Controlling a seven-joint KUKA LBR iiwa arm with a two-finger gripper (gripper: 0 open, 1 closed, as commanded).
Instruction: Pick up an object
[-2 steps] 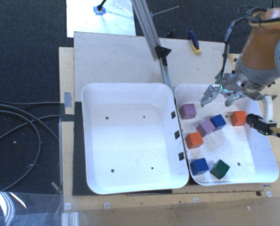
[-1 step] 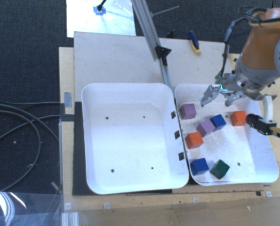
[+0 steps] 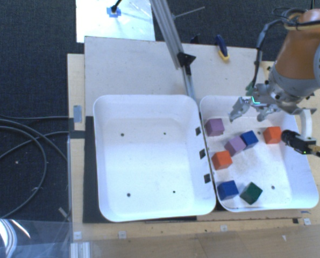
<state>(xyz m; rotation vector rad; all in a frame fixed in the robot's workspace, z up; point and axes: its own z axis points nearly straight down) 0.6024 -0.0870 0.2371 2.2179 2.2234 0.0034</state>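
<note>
Seen from above at a slant: worktop (image 3: 127,52) with two white bins side by side. Left bin (image 3: 103,144) in the centre of the frame, right bin (image 3: 305,190) at right. Grey arm with orange band (image 3: 302,42) reaching in from the upper right. End effector (image 3: 252,110) hanging over the upper part of the right bin, fingers spread apart, nothing between them.

Scattered in the right bin: purple cube (image 3: 214,126) near the upper left corner, lilac cube (image 3: 235,145) touching a blue cube (image 3: 249,138), orange cube (image 3: 272,135) at right under the wrist, another orange cube (image 3: 221,159) near the left wall, second blue cube (image 3: 227,190) and dark green cube (image 3: 251,193) at the bottom. Black cables (image 3: 20,144) on the dark floor at far left.
</note>
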